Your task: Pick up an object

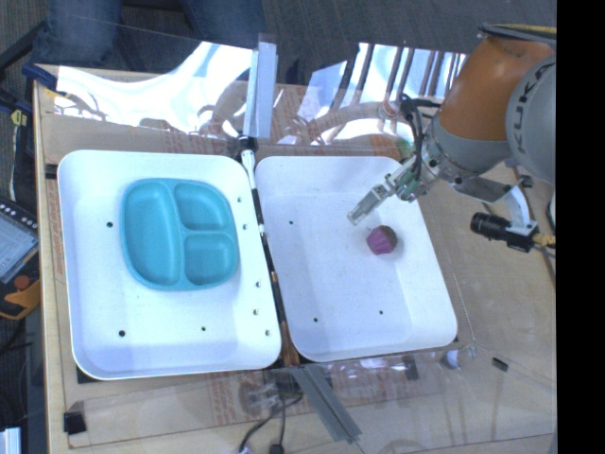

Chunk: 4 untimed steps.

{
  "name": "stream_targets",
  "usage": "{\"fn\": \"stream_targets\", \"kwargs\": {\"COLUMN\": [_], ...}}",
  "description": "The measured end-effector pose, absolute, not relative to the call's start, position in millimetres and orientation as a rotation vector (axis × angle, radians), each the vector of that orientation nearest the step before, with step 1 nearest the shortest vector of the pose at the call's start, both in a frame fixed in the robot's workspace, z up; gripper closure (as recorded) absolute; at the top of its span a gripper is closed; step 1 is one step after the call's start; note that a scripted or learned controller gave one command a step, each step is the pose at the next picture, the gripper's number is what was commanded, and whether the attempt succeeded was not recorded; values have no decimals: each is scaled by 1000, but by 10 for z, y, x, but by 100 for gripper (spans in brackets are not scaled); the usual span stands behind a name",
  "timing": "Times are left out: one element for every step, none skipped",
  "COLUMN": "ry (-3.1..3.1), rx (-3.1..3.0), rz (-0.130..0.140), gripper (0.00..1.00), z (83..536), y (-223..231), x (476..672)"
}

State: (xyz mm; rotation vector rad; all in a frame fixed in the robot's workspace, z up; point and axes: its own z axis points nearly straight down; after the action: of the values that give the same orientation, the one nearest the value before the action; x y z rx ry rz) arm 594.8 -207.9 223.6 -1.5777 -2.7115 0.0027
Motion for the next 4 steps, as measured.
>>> {"fn": "stream_targets", "kwargs": {"ry": [-2719, -2719, -2719, -2719], "rx": [-1571, -1571, -1571, -1571], "rz": [3, 3, 3, 3], "gripper": [0, 0, 0, 0], "z": [2046, 2047, 2047, 2047], "y": [-2101, -2101, -2101, -2101], "x": [6245, 6245, 6245, 6245]}}
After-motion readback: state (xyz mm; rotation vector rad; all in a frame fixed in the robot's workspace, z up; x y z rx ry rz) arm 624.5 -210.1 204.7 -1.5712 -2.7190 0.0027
